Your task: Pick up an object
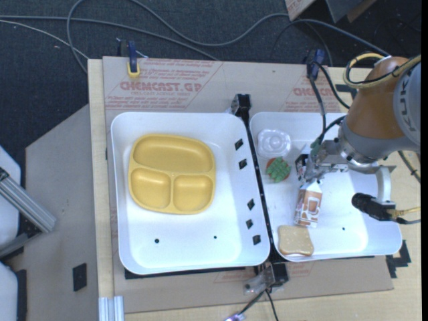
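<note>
The right bin (348, 246) holds a small brown and white carton (308, 204), a tan slice of bread (295, 241), a green leafy piece (277, 169) and a clear plastic cup (274, 141). My gripper (309, 172) hangs low over the right bin, just above the carton's top end and right of the green piece. The grey and orange arm reaches in from the right.
The left bin (134, 246) bears a yellow three-compartment plate (172, 173). A black divider strip with clips (251, 179) runs between the two bins. A black part of the arm (371, 206) sticks out over the right bin's right side.
</note>
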